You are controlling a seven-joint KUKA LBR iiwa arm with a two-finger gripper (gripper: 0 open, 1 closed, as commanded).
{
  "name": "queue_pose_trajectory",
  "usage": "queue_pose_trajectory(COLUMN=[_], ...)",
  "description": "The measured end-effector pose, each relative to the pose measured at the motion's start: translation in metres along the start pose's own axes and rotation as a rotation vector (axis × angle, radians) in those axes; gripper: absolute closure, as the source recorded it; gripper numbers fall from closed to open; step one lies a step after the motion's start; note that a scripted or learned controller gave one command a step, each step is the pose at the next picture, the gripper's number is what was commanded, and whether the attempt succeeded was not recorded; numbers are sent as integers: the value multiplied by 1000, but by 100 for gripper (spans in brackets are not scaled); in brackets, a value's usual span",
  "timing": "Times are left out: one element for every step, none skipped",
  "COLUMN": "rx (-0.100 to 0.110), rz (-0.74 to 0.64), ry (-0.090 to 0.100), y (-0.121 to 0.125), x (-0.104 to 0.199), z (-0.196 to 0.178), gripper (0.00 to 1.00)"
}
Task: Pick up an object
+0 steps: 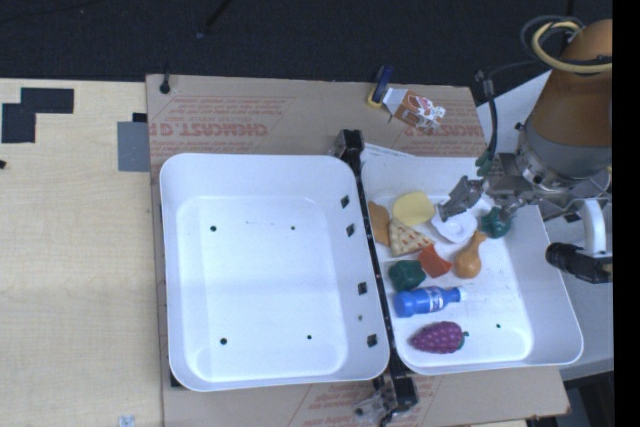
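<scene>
arm [565,105]: reached in over right bin [545,315] | jaws [478,205]: grip state cannot be told | toys: clustered in right bin, bottle [427,300] and grapes [438,337] below jaws | left bin [260,265]: beside right bin

Toys [428,260] in right bin [545,315]

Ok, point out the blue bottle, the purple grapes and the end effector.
blue bottle [425,301], camera view, middle of its body.
purple grapes [437,337], camera view, centre of the bunch.
end effector [472,203], camera view, between its fingertips.
</scene>
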State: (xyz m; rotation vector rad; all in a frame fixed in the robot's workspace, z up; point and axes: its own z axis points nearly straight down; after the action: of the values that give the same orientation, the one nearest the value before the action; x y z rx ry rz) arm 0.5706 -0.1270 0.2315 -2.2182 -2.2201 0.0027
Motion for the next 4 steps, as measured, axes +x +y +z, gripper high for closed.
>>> queue_pose_trajectory(rx=[8, -5, -4, -5], rz=[-1, -4, 0, 1], ry=[2, -2, -2, -2], y=[11, 54, 53, 53], x=[23, 16, 15, 15], z=[101, 145, 132, 132], gripper=[0, 0, 100, 0])
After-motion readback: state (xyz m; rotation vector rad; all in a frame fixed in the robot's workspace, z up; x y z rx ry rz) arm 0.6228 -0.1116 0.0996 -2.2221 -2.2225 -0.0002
